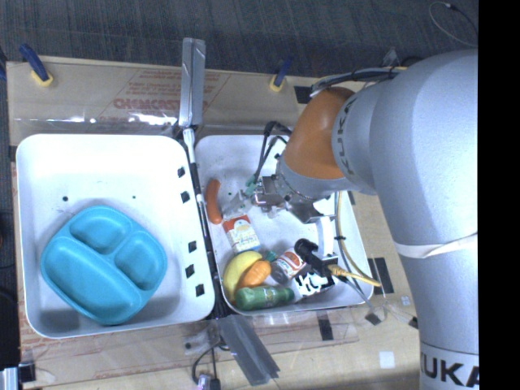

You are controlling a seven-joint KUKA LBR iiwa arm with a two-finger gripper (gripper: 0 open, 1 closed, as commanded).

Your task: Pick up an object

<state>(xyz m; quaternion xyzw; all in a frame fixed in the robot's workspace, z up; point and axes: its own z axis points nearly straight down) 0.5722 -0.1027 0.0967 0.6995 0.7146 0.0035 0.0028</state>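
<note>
Reaching down into the right bin [213, 146], the gripper [266, 195] sits low over bare white floor, and I cannot tell how it is set because the wrist hides most of it. Nothing is visibly held. The likeliest target, a sausage [213, 200], lies just to the left of the gripper, close to the bin's dividing wall. A small carton [241, 234] lies just below-left of it, and further below sit a banana [238, 268], a carrot [255, 274], a green bottle [264, 297] and a small can [289, 265], packed touching each other. The risks, as I judge them: closing here could catch only air, since the sausage lies off to the side; a sideways correction could push it against the wall; going for the crowded pile could snag two things or knock one loose.
</note>
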